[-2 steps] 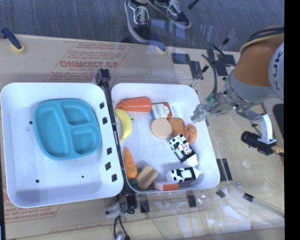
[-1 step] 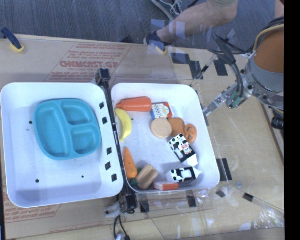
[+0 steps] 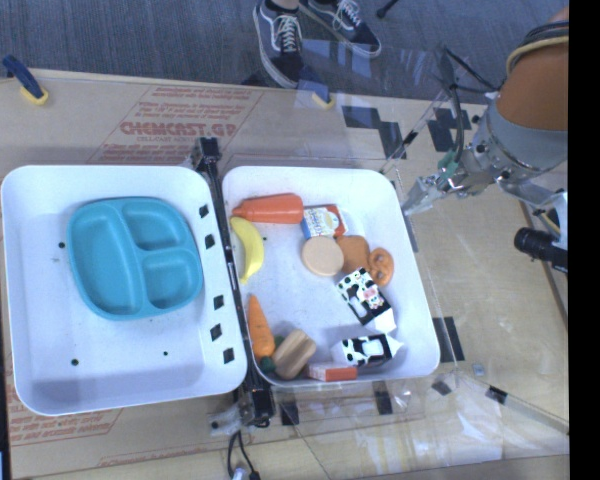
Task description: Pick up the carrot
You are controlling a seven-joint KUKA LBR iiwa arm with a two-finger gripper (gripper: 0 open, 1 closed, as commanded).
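We were at the approach step: the gripper (image 3: 421, 196) hovered just outside the right bin's (image 3: 412, 268) far right corner, and we couldn't tell its opening. The carrot (image 3: 260, 327) lay untouched against that bin's left wall, so next we needed a reach across and down.

One camera on me, fixed high over the bench (image 3: 480, 268) and looking down at a slant. Both white bins fit in the middle of the frame, the left bin (image 3: 25, 298) on the left side, the right bin (image 3: 410, 298) at centre. It sits far enough back that grey carpet and a pair of sneakers (image 3: 315, 23) show along the top edge. My arm (image 3: 535, 98) enters at the upper right of the frame.
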